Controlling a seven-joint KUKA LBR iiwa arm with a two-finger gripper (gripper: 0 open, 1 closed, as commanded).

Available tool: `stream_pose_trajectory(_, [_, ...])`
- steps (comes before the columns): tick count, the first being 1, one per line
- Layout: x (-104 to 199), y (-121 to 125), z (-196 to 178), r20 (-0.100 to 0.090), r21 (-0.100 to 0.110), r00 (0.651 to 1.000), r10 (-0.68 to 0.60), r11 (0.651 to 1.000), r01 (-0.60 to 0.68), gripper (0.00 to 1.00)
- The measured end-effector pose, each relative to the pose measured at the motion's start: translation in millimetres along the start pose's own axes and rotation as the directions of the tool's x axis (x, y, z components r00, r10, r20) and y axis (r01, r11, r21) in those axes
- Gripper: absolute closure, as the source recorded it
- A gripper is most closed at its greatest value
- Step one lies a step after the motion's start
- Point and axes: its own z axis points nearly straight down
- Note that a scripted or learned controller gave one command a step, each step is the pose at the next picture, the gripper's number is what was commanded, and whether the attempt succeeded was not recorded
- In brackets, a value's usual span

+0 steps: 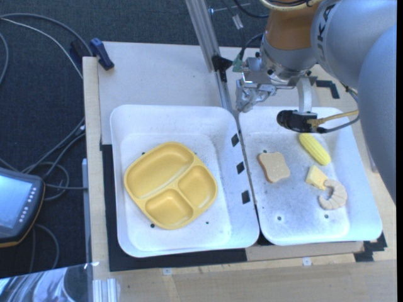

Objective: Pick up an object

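- I see the gripper [247, 99] hanging over the far left corner of the right bin [352, 228], close to the rim where the two bins meet.
- From here I cannot tell whether the fingers are apart or together; they blur into the grey metal around them, and I see nothing between them.
- The slice of bread [274, 167] lies flat in the right bin, nearer to me than the gripper and well apart from it.
- The corn cob [313, 148] lies on a slant to the right of the bread, toward the bin's far side.
- A yellow cheese wedge [317, 177] sits right of the bread, on the near side of the corn.
- A pale curved pastry piece [332, 195] rests just beside the cheese wedge, on its near right; I cannot tell whether they touch.
- A black oval part [296, 119] with a cable hangs over the bin's far edge, right of the gripper and just beyond the corn.
- The left bin [126, 121] holds a yellow divided plate [170, 184] with three compartments, well left of the bread.
- Both bins rest on the counter [157, 68].
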Motion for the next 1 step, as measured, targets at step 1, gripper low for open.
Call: stream_pose_trajectory(1, [57.4,3.1,14.9,-0.001,0.0,1.0,-0.001,1.0,0.001,1.0])
